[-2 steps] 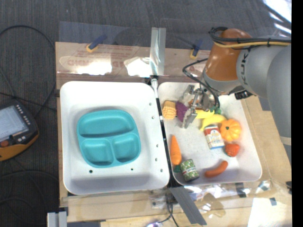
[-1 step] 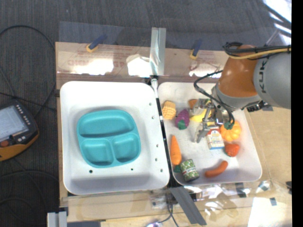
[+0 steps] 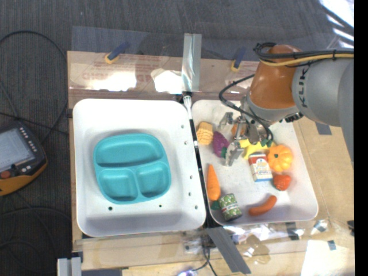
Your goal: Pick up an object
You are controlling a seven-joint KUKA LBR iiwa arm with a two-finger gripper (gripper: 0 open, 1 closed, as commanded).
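Observation:
My gripper (image 3: 230, 137) hangs low over the upper middle of the right bin (image 3: 305, 206), its two grey fingers (image 3: 232, 154) spread apart, so it is open. A purple eggplant (image 3: 219, 144) lies just left of the fingers, not between them. A yellow corn cob (image 3: 204, 133) sits further left, by the bin's wall. A yellow toy (image 3: 251, 148) is partly hidden under the gripper's right side. Nearby lie an orange pumpkin (image 3: 280, 157), a small carton (image 3: 260, 168), a red fruit (image 3: 282, 181), a carrot (image 3: 213, 181), a green can (image 3: 230, 207) and a sausage (image 3: 263, 206).
The left bin (image 3: 86, 211) holds a teal divided tray (image 3: 132, 167). A ridge between the two bins runs just left of the corn and carrot. Cables loop off the orange wrist band (image 3: 276, 85). A handheld pendant (image 3: 17, 151) lies at the far left, off the bench.

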